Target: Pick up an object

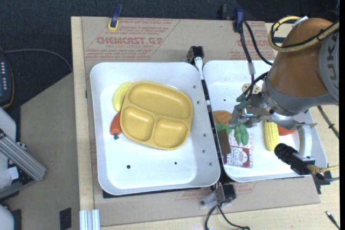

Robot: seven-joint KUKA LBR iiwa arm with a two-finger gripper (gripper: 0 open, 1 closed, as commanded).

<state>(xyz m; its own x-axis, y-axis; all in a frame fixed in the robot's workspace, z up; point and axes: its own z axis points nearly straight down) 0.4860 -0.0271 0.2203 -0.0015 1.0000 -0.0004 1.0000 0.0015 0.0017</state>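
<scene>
My gripper (241,117) hangs low over the middle of the right bin (223,83), just above a green leafy piece (241,133) and a red-and-white packet (240,152). A brown round item (221,116) lies just left of the gripper. A yellow corn cob (270,136) lies to its right, with something red (286,129) partly hidden under the arm. I see nothing clearly held.
The left bin (102,116) holds a yellow divided tray (156,114), a yellow piece (121,95) peeking from its upper left and a red-orange pepper (115,125) at its left side. The grey and orange arm covers the right bin's right side.
</scene>
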